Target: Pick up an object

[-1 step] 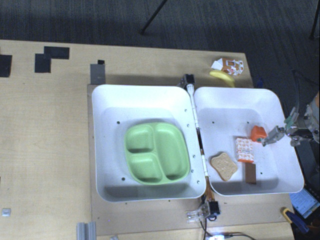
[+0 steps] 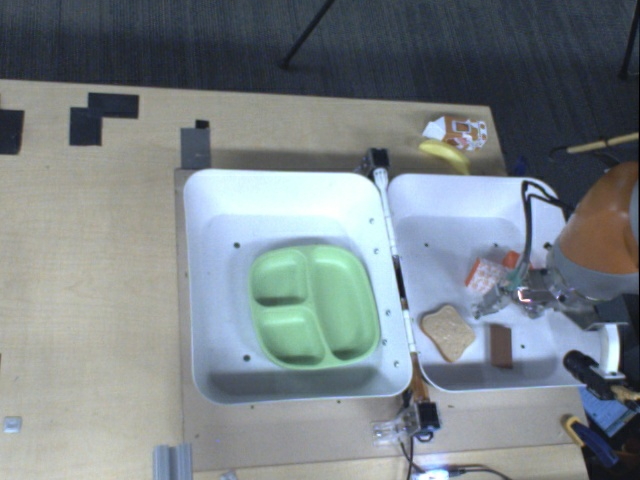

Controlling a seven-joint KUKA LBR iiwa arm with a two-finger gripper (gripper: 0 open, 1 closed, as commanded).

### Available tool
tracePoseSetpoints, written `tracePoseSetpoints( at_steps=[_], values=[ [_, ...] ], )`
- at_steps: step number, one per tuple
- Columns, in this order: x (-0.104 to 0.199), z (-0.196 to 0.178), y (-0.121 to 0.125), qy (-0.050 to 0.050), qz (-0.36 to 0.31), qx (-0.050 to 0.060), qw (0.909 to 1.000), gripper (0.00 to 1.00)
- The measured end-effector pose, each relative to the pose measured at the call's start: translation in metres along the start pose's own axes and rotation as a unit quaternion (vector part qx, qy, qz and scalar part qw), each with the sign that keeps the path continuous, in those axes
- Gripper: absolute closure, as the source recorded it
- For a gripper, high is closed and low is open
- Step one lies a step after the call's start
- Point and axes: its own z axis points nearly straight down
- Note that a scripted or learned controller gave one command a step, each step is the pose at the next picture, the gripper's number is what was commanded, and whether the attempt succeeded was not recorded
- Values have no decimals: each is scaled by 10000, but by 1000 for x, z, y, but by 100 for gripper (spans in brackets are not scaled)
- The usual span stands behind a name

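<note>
In the right bin (image 2: 440, 208) lie three small things. An orange and white packet (image 2: 486, 270) rests near the middle. A tan slice of toast (image 2: 447, 333) lies toward the front, and a small brown block (image 2: 500, 345) sits just right of it. My gripper (image 2: 503, 299) reaches in from the right, low over the bin floor. It sits just below and right of the packet, above the brown block. The grey wrist and the orange band (image 2: 606, 224) hide the bin's right side.
The left bin (image 2: 215, 218) holds a green divided plate (image 2: 313, 306). On the bench behind the right bin lie a yellow banana toy (image 2: 440, 152) and a small printed pack (image 2: 458, 130). Cables run along the right bin's far right corner (image 2: 530, 203).
</note>
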Motion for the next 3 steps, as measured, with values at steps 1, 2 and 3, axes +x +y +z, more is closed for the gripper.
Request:
tracePoseSetpoints(
  at_steps=[1,2,3],
  values=[
    [0,-11,2,-5,-5,-26,10000,100],
    [0,-11,2,-6,-5,-25,10000,0],
    [0,-22,3,-7,-17,-40,10000,100]
  ],
)
